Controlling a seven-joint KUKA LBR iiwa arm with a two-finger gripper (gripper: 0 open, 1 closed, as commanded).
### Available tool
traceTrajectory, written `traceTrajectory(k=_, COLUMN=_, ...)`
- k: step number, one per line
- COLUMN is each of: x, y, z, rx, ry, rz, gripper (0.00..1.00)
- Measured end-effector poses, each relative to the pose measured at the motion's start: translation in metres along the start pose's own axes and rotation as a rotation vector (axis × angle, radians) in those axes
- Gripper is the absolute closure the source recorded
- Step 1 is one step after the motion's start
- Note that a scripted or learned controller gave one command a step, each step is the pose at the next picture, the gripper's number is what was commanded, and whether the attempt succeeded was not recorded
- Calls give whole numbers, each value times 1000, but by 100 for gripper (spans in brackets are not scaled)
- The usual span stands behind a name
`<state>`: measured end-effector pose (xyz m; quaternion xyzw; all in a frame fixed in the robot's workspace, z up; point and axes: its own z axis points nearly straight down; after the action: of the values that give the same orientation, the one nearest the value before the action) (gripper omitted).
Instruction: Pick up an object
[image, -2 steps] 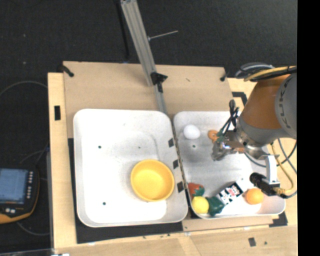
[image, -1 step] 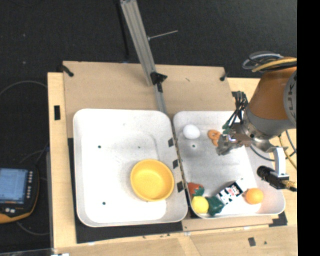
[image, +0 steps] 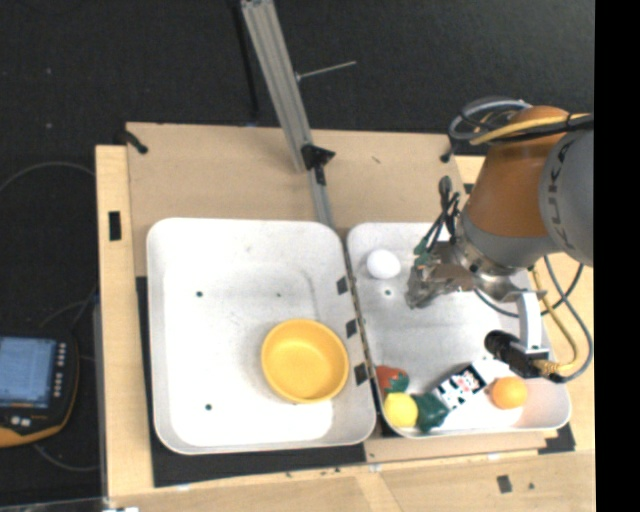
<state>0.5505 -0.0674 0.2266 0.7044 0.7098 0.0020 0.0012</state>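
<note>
Left bin (image: 200, 300): yellow bowl (image: 304, 360); right bin (image: 445, 325): white ball (image: 382, 264), lemon (image: 400, 409), orange (image: 508, 392), card box (image: 460, 386); gripper (image: 422, 292) low over right bin, beside ball, fingers' state indiscernible.

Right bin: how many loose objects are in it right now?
6: white ball near the far-left corner; red piece, yellow ball, green piece, patterned box, orange ball along the near edge. The arm may hide more.

Left bin (image: 200, 260) open around yellow bowl (image: 304, 360)
</note>
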Motion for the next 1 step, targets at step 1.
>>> traceTrajectory(k=1, x=53, y=5, z=-13, rx=2, ry=1, rz=-1, gripper=100)
